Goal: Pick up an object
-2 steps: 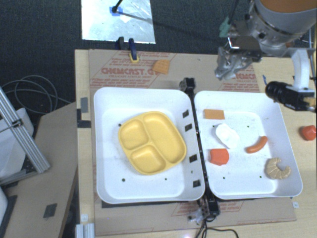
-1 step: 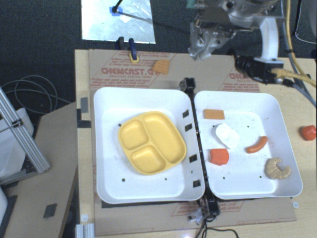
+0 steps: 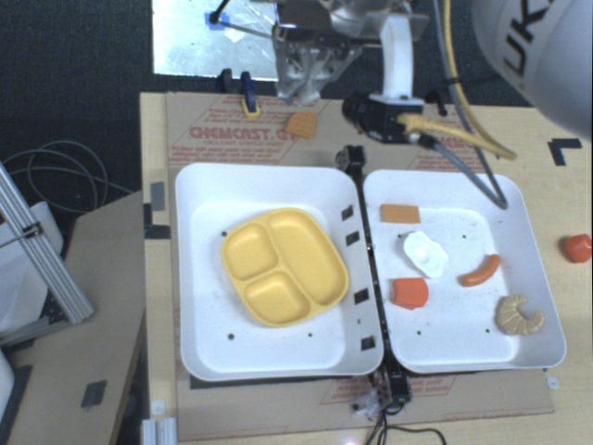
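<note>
The gripper (image 3: 301,82) hangs past the far rim of the left bin (image 3: 199,248); its state cannot be told. A tan piece (image 3: 302,124) lies on the bench just below it, probably the nearest target.

1. The bench (image 3: 157,276), tan with a cardboard sheet (image 3: 232,133), spans the frame's middle.
2. Two white bins lie on it: the left bin (image 3: 199,248) and the right bin (image 3: 528,248).
3. A tan block (image 3: 301,124) sits at upper centre; a red piece (image 3: 576,247) rests at the right edge.
</note>
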